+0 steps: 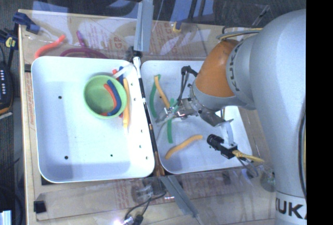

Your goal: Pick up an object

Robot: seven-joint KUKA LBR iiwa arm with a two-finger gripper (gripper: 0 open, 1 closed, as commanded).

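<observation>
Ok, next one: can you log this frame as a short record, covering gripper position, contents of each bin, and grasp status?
gripper: low over the right bin, towards its left side
right bin: curved green strip, straight green strip, two orange strips
left bin: green bowl holding a red piece and a blue piece; orange stick beside it
grasp: cannot tell

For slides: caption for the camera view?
Gripper over right bin's green strip; orange strip nearby; green bowl in left bin.

Green bowl (96, 95), orange strip (183, 146), white left bin (67, 135).
</observation>
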